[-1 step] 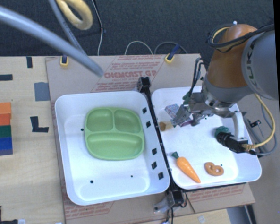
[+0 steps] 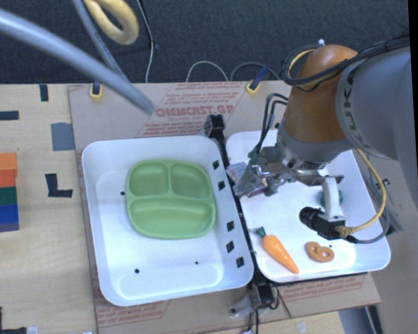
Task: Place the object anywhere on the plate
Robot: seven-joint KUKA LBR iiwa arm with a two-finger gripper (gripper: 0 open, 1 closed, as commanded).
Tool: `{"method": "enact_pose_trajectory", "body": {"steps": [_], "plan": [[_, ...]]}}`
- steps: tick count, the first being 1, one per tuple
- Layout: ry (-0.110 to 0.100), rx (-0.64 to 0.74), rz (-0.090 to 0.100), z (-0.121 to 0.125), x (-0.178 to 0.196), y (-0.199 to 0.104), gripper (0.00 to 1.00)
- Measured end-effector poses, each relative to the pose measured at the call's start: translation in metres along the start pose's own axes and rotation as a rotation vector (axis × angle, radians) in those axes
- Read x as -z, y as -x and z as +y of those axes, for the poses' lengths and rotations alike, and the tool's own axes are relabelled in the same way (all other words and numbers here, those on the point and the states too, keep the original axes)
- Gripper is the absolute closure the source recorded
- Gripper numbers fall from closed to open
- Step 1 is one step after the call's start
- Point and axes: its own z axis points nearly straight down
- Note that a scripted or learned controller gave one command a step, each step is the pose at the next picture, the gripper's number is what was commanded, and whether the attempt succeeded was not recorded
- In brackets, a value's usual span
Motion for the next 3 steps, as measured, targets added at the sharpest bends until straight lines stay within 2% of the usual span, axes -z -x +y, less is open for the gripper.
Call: {"method": "enact_pose_trajectory", "body": {"steps": [1,2,3], "plan": [[-0.001,0.000,-0.001,-0.001,-0.011,-0.048,1.00],[0.001,0.001,0.000,-0.009,-0.006,-0.097,1.00],[0.000,-0.002,-0.002,-0.005,-0.012,-0.116,1.00]]}}
